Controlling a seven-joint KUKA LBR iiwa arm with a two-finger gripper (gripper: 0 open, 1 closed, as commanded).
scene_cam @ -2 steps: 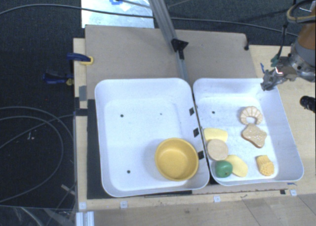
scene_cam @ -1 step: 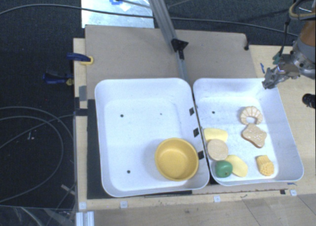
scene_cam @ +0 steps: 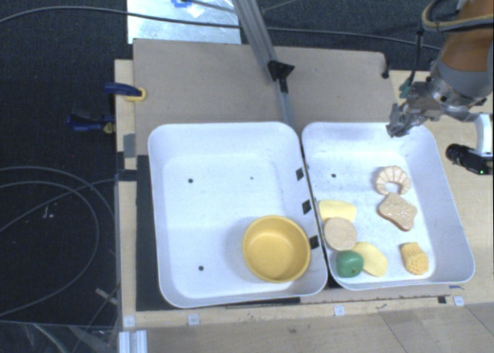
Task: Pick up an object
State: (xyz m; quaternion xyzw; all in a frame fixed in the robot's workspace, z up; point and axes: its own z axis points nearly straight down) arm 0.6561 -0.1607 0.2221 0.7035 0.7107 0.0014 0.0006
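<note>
The right bin (scene_cam: 363, 139) holds several toy foods along its near half: a croissant (scene_cam: 393, 180), a bread slice (scene_cam: 397, 212), a yellow wedge (scene_cam: 337, 209), a round tan biscuit (scene_cam: 340, 233), a green ball (scene_cam: 350, 263), a yellow lemon shape (scene_cam: 372, 259) and a small orange-yellow piece (scene_cam: 415, 259). My gripper (scene_cam: 399, 123) hangs over the far right corner of that bin, well above the croissant, with nothing visible between its fingers. The fingers are small and dark, and their gap is not readable.
A yellow bowl (scene_cam: 275, 247) sits in the left bin (scene_cam: 208, 174) at its near right. A grey pole (scene_cam: 255, 27) slants over the bench behind the bins. Blue and yellow clamps (scene_cam: 116, 104) grip the bench's left edge. Cables lie on the floor at left.
</note>
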